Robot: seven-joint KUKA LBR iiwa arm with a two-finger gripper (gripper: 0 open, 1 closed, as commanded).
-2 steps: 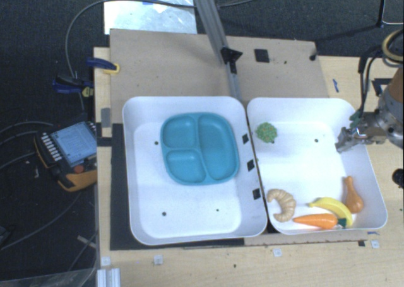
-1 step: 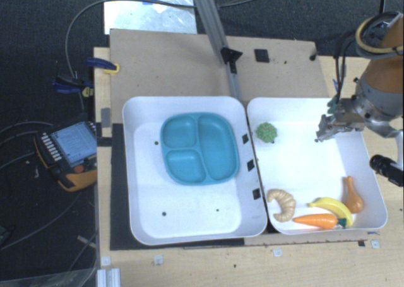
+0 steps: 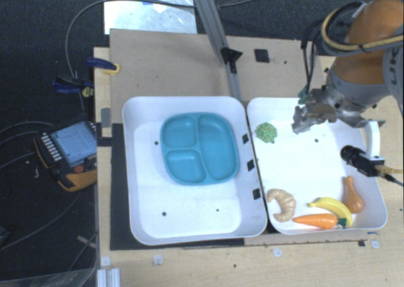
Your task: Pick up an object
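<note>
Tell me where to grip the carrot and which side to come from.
Grip the carrot across its thick middle, coming straight down. It lies flat with its length running left-right, so the fingers should close front-to-back. The banana sits tight behind it, leaving little finger room there.

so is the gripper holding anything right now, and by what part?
Nothing seen in the gripper. It hovers over the right bin; the nearest item, the green broccoli, lies apart from it on the bin floor.
</note>
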